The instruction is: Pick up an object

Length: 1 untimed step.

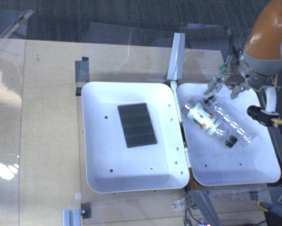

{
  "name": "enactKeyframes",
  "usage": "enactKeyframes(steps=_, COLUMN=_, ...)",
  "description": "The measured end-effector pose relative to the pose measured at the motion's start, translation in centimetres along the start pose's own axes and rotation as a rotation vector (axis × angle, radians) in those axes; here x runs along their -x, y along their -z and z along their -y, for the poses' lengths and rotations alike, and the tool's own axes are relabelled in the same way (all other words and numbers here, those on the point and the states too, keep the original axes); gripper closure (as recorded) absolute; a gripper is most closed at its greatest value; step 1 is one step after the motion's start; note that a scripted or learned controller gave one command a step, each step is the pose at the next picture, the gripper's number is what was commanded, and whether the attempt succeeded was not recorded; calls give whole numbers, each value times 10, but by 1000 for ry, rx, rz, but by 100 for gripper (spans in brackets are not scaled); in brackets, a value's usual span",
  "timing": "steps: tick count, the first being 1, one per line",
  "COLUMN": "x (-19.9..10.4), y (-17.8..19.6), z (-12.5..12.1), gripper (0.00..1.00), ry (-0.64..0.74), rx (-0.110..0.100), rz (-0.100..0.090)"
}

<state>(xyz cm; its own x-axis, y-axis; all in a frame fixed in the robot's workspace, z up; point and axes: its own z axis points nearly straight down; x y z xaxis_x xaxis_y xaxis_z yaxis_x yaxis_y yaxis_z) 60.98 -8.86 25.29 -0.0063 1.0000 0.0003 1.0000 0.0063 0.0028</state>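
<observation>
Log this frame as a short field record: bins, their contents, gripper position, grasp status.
left bin: holds a dark slab, lying flat near the middle
right bin: holds a clear bottle on its side, white cap toward the left bin, plus a small black piece beside it
gripper: over the right bin's far edge, above the bottle's cap end
fingers: spread, nothing between them
grasp status: no object held

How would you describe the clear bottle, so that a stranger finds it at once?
Look at the right white bin, the one under the arm. The clear plastic bottle lies on its side there, slanting across the middle. Its green and orange label and black cap set it apart from the flat dark pad in the left bin.
</observation>
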Motion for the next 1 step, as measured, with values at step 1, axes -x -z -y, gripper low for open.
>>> enactKeyframes(steps=1, x=-5, y=-7, z=18, gripper=0, ry=-6, rx=0, rz=0)
